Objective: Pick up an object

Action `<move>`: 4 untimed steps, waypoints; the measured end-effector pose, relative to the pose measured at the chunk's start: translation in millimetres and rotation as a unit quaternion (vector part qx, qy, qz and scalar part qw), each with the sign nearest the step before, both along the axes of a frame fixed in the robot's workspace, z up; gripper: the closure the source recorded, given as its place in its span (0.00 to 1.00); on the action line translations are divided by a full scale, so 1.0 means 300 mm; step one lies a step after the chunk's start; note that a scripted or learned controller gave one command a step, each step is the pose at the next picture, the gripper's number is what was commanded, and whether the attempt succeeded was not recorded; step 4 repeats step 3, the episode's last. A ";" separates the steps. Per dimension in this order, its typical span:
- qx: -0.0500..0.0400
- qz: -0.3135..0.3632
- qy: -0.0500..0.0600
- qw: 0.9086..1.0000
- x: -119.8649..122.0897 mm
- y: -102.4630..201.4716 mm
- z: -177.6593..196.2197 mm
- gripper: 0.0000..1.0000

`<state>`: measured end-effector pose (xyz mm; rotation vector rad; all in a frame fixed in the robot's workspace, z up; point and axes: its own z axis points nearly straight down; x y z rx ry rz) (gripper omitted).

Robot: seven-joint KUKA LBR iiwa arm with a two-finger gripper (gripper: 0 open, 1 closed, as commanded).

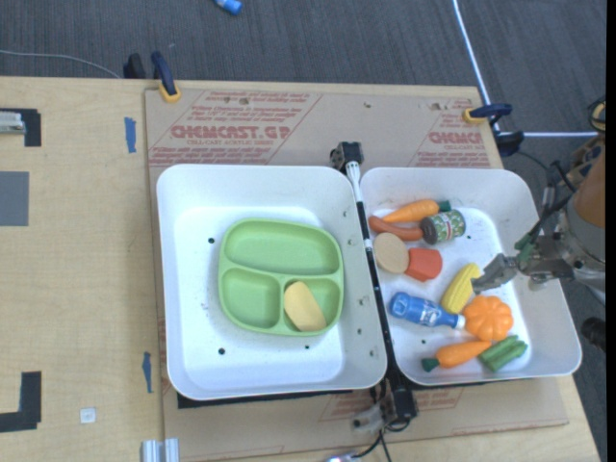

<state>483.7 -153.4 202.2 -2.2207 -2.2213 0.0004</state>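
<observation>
Your gripper [491, 275] hangs low beside the corn [461, 288] in the right bin [549, 306], jaws' spread unreadable; the crowding pumpkin [487, 318] could foul your pinch.

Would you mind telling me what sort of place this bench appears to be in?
Probably a robotics lab or test cell: two white bins clamped to a board, toy food like a plastic carrot and corn, and a robot pincer reaching in.
</observation>
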 end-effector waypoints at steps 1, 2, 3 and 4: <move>0.000 0.001 -0.004 1.000 0.079 0.105 -0.384 0.00; -0.004 -0.001 -0.007 1.000 0.082 0.095 -0.347 1.00; 0.000 0.001 0.000 1.000 -0.013 0.299 0.148 1.00; 0.000 0.001 0.000 1.000 -0.013 0.299 0.148 1.00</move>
